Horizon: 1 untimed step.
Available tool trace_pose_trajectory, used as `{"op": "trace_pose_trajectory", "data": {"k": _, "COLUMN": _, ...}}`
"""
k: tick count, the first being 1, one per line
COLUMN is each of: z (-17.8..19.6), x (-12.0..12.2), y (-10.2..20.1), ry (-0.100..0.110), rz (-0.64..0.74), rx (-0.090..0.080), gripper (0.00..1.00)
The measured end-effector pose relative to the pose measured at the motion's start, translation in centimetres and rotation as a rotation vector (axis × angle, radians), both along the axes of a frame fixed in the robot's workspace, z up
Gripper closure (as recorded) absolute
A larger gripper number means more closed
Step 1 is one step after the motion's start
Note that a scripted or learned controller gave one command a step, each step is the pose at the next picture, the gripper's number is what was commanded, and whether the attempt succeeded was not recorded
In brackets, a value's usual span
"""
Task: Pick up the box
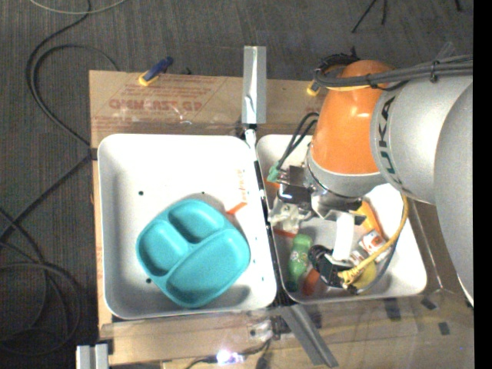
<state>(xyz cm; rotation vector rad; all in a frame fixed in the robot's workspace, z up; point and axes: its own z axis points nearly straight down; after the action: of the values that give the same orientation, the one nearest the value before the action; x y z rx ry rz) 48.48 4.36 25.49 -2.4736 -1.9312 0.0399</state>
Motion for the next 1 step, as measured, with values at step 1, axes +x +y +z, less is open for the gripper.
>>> {"op": "trace_pose_trajectory", "data": {"k": 1, "z": -5.88, "x": -0.23, "y": 8.26, "ry": -0.015, "rz": -0.216, "rx": 0.006, "gripper": 1.00}}
